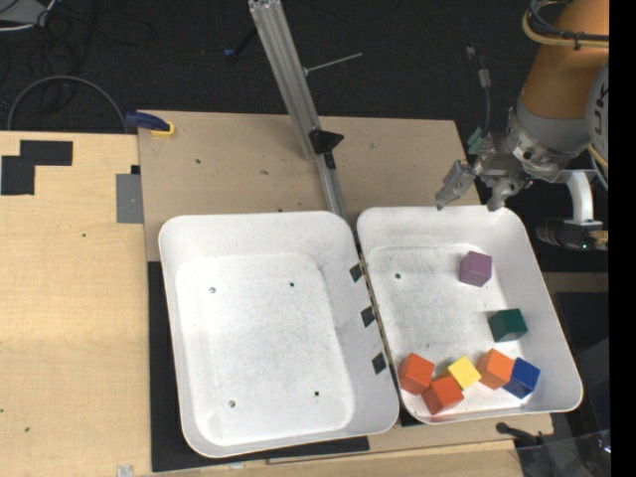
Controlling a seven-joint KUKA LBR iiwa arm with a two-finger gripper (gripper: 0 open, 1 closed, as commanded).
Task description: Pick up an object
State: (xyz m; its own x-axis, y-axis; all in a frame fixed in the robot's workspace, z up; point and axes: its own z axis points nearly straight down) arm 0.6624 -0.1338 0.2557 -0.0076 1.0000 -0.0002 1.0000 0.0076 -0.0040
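The right bin [393, 229] holds several small blocks. A purple block [476, 267] lies toward its far right, a dark green block [508, 324] below it. Near the front rim cluster an orange block [416, 372], a red block [444, 393], a yellow block [464, 373], another orange block [496, 367] and a blue block [522, 378]. My gripper [471, 194] hangs above the far rim of the right bin, its two fingers spread apart with nothing between them. It is well up and back from the purple block.
The left bin [199, 237] lies beside the right one, joined by black clips [366, 315]. A slanted aluminium bar [296, 97] rises behind the bins. A blue and yellow item [149, 122] lies at the bench's far left corner.
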